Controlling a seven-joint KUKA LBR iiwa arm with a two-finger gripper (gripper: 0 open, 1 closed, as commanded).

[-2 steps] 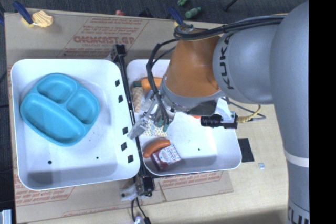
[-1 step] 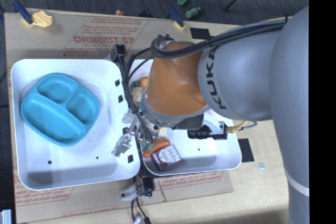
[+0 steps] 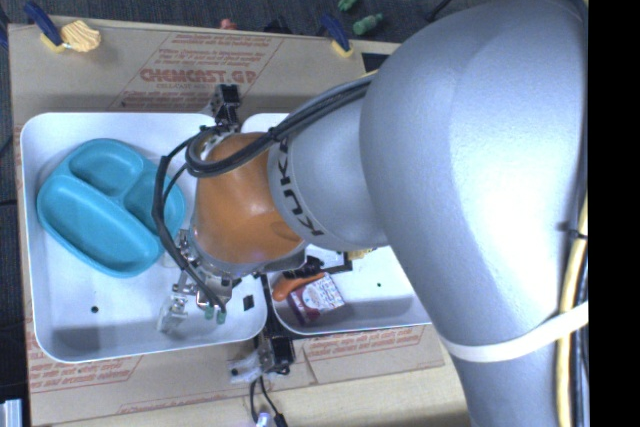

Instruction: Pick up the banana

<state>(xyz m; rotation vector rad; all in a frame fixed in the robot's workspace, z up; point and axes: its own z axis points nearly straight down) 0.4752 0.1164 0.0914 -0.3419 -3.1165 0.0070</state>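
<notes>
My gripper (image 3: 195, 313) hangs low over the near right corner of the left bin (image 3: 60, 340), just below the orange wrist band (image 3: 240, 205). It is open, and white bin floor shows between the fingers, one silvery fingertip (image 3: 176, 313) on the left and one green-tipped on the right. Nothing is held. The grey arm (image 3: 470, 175) reaches in from the right and covers most of the right bin (image 3: 390, 310), hiding what lies under it.
Blue dishes (image 3: 100, 205) lie nested in the left half of the left bin, a short way left of the gripper. At the right bin's near edge, a dark red packet (image 3: 320, 298) and an orange item (image 3: 285, 287) peek out under the arm.
</notes>
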